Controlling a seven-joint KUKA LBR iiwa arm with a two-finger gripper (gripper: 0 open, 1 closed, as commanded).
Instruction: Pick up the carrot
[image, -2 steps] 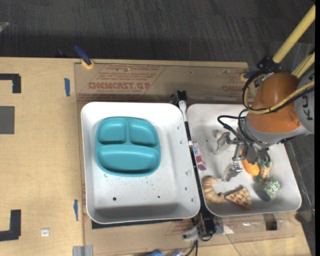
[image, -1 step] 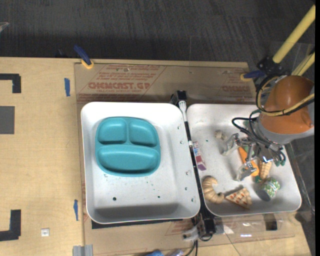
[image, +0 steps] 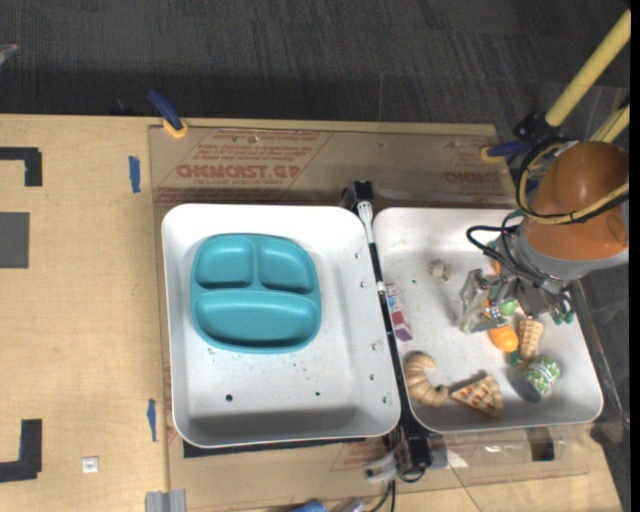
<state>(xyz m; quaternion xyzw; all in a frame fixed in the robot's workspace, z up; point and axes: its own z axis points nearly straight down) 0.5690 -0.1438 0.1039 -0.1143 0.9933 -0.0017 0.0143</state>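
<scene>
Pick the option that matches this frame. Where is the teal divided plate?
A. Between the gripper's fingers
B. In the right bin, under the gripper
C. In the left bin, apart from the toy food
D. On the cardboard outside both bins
C. The teal divided plate lies in the left bin, while the carrot and the other toy food pieces sit in the right bin by the gripper.

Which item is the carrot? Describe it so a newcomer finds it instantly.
Look in the right bin, toward its right side, directly under the gripper. The carrot is the small bright orange piece there, the only orange item; a tan cone sits just to its right.
</scene>
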